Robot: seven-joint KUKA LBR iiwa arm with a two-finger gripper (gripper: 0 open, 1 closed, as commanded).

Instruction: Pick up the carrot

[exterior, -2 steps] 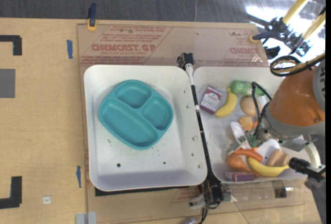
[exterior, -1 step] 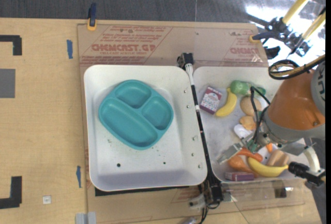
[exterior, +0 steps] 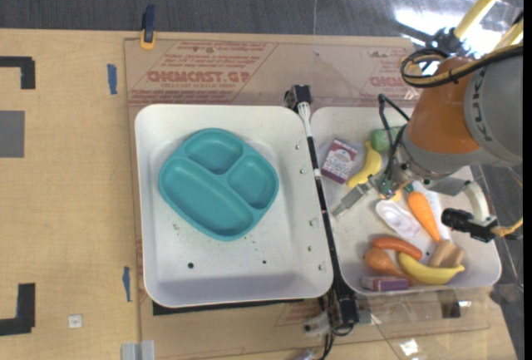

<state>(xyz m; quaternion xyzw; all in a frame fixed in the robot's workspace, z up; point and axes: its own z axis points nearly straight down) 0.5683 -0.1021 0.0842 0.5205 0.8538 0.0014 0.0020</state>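
Carrot [exterior: 423, 215] in right bin, just right of hand [exterior: 391, 182]

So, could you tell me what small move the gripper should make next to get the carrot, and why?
Probably a short shift toward the orange, tapered carrot, then a descent over it. The two-finger gripper sits to its left in the right-hand white bin, nearer the yellow banana, with nothing between its fingers; the carrot lies untouched beside a white object.

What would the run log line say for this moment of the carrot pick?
stage: approach | end effector: low in right bin, left of carrot | carrot: lying free beside white item | teal plate: left bin
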